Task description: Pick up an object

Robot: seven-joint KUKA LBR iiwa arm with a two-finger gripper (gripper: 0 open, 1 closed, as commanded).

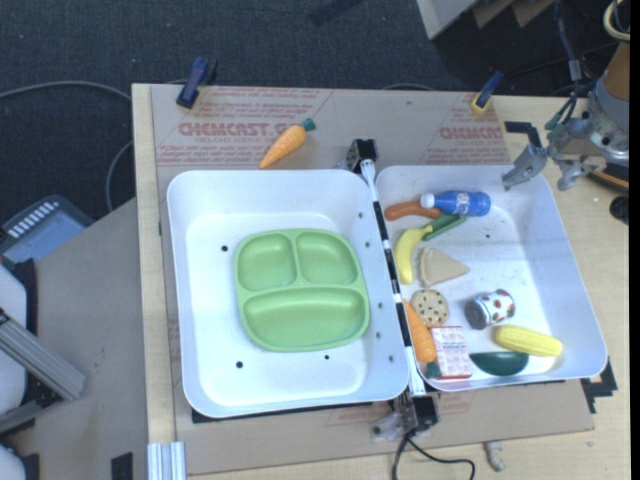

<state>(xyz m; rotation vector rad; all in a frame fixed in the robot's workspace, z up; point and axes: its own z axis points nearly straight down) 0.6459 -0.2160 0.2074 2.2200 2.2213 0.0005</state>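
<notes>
Gripper (545, 165): spread, holding nothing, over right bin's (560, 230) far corner
Nearest item: blue bottle (462, 203)

A green divided plate (300, 290) is seen lying flat in the middle of the left white bin (200, 228). At twelve o'clock from the plate, a toy carrot (283, 145) is laid on the printed board (240, 123), outside the bins. Blue clamps are fixed to the board's far edge, one (193, 81) at eleven o'clock from the plate and one (487, 90) at two o'clock. A black clip (361, 152) is set just beside the bins' far corners.
</notes>
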